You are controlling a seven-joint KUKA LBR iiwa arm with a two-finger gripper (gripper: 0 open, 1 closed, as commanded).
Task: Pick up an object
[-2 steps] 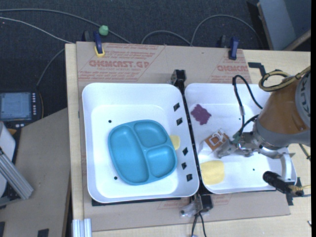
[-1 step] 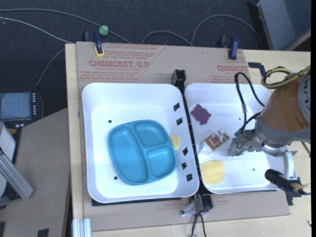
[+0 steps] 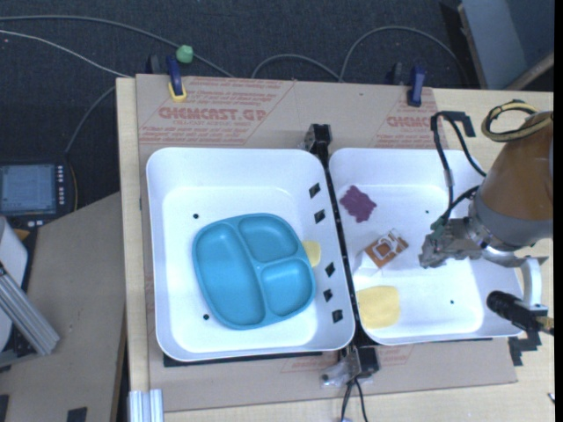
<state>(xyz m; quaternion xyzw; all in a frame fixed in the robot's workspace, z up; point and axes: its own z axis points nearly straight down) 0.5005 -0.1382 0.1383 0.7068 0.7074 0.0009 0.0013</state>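
The gripper (image 3: 433,251) is hovering low in the right bin (image 3: 413,323), near its right wall; its grip I cannot tell. Nothing is lifted: the brown block (image 3: 384,249) is lying mid-bin, just beside it.

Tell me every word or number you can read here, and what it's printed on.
"CHEMCAST GP" in red, on the brown board under the bins, at the back left.
The same red print on the board at back right: too blurred to read.
Smaller red lines above and below that print: too small to read.
Screen of the grey device at far left: too blurred to read.
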